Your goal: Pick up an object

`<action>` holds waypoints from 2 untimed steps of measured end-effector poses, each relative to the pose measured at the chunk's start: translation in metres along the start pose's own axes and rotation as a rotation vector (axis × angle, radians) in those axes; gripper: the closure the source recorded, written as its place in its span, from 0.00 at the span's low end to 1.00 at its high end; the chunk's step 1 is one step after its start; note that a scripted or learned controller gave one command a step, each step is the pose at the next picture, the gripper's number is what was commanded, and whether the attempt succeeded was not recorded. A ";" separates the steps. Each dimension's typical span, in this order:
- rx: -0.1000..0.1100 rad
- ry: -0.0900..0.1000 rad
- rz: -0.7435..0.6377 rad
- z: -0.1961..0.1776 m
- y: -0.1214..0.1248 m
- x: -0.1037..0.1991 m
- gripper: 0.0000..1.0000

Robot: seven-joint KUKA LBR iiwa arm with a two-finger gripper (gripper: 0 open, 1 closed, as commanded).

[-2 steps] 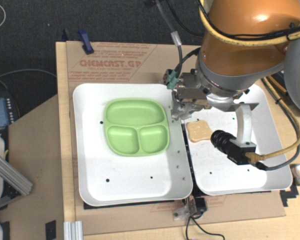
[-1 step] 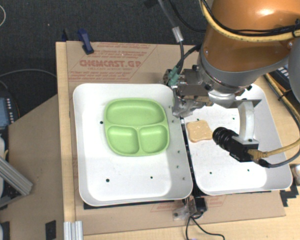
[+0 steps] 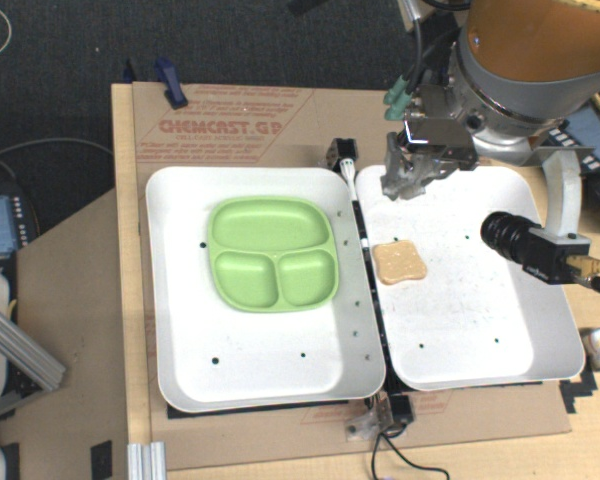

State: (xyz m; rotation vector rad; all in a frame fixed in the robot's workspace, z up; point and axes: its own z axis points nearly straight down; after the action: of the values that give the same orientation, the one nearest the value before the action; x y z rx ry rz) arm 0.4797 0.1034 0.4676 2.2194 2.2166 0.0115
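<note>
A tan toast-shaped slice [image 3: 398,262] lies flat in the right bin [image 3: 480,358], close to its left wall. My gripper [image 3: 404,182] hangs over the far left corner of that bin, behind the slice and apart from it. A green three-compartment plate [image 3: 273,252] sits in the middle of the left bin [image 3: 260,378]. The arm's grey body and orange band [image 3: 540,28] cover the far right part of the right bin.
A black cylindrical device [image 3: 525,244] on a white bracket [image 3: 563,196] juts in over the right bin's right side. The two bins meet along a ridge [image 3: 365,268] just left of the slice. Brown cardboard [image 3: 220,118] lies under both bins.
</note>
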 end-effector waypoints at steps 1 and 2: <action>0.005 0.001 -0.011 -0.007 -0.001 0.086 1.00; 0.004 -0.002 0.006 -0.019 0.000 0.014 1.00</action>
State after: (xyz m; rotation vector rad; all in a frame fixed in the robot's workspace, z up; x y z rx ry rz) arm 0.4797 0.1178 0.4868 2.2267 2.2114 0.0046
